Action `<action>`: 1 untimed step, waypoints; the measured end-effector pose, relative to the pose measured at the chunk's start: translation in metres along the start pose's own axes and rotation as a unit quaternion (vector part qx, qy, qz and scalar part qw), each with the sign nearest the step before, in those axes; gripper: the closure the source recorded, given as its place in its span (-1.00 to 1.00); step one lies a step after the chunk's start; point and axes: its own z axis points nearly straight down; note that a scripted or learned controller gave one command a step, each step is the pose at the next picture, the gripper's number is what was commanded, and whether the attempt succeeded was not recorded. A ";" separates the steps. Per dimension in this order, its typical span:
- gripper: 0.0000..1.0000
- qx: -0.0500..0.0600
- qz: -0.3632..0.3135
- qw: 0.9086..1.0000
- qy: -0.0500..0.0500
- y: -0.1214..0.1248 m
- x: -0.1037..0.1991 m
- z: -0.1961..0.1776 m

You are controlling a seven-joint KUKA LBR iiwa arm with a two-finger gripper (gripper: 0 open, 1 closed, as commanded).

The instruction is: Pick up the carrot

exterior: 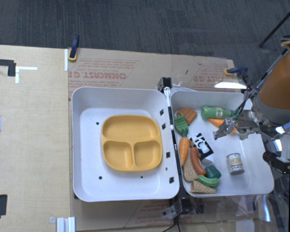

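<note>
Reaching in from the right, my arm (279,89) hangs over the right bin (256,181), the orange band above the wrist sitting high near the frame's edge and the wrist angled down toward the bin's upper half. I see the gripper (226,128) low over the bin floor, its tips pointing left, right beside a small orange piece (215,122) and just below a green bottle (214,111). From this slant I cannot tell whether the tool is released or clenched, and nothing is plainly lodged in it.

I read the carrot (183,149) as the long orange piece lying along the right bin's left wall, well apart from the gripper, with a sausage (196,161) touching its right side. A small can (235,164) lies below the gripper. The left bin (82,149) bears a yellow divided plate (131,141).
</note>
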 end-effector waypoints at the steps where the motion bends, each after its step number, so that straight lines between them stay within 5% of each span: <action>1: -1.00 -0.001 -0.010 1.000 -0.001 0.096 -0.035 0.068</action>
